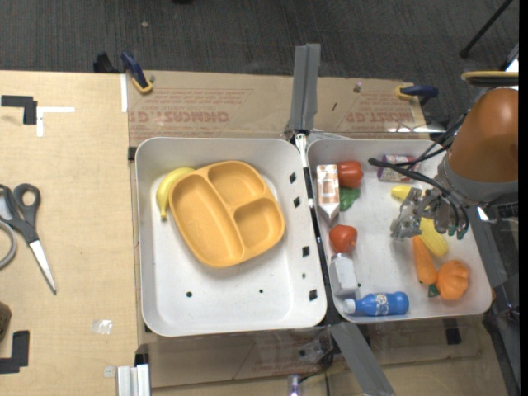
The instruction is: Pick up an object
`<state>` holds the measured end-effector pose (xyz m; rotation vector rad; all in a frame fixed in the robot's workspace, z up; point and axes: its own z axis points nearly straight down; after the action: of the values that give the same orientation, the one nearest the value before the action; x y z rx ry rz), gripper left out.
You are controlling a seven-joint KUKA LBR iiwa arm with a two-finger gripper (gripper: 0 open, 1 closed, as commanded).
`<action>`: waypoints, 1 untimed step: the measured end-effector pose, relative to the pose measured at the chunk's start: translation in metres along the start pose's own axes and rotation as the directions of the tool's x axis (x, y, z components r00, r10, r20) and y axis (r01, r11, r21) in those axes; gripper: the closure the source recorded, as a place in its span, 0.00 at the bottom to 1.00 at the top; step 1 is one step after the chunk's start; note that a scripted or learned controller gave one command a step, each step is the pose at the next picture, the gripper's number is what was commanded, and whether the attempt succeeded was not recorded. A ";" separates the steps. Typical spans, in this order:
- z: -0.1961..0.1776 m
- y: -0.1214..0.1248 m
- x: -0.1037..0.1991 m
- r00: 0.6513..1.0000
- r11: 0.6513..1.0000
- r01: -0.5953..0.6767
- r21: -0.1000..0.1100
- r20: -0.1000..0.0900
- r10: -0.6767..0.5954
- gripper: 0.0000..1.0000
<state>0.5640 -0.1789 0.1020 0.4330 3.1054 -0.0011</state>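
Grey gripper (410,219) low in right bin (375,266), just above orange carrot (424,262); jaw opening impossible to tell.

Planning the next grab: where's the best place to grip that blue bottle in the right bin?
Grip the blue bottle across its round middle, coming straight down. It lies on its side along the bin's near wall, so close the fingers front to back.

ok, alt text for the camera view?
Grey arm's two-finger gripper hangs low in the right white bin, among small toy foods and a blue bottle. The left white bin holds a yellow divided plate over a banana.
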 end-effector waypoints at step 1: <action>0.000 0.000 0.000 1.000 1.000 0.000 0.000 0.000 0.000 0.00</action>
<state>0.5640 -0.1788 0.1020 0.4327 3.1055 -0.0011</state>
